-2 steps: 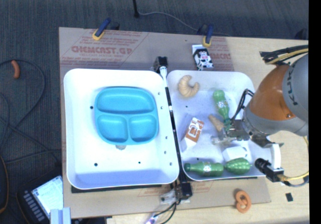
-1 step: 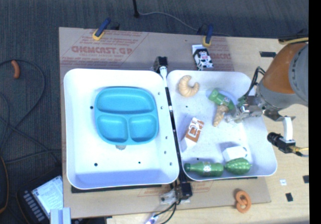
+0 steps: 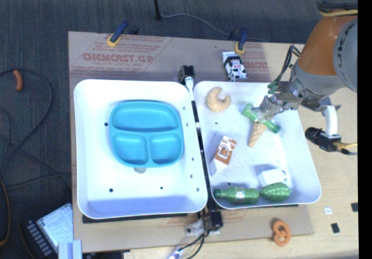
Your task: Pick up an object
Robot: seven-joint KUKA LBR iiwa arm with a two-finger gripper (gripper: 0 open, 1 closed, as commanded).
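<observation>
I am hanging my tool (image 3: 268,107) just above the green toy (image 3: 260,117); I cannot tell its state. I should be going down straight.

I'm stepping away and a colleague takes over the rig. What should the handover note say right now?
Gripper: low over the right white bin, at the green plastic cross-shaped toy; finger state unclear, nothing visibly lifted.
In that bin: tan ice-cream cone toy beside the green toy, beige croissant toy, orange-and-white packet, two green vegetable toys.
Left white bin: blue divided plastic tray.
Done: approach. Left: grasp and lift.
</observation>
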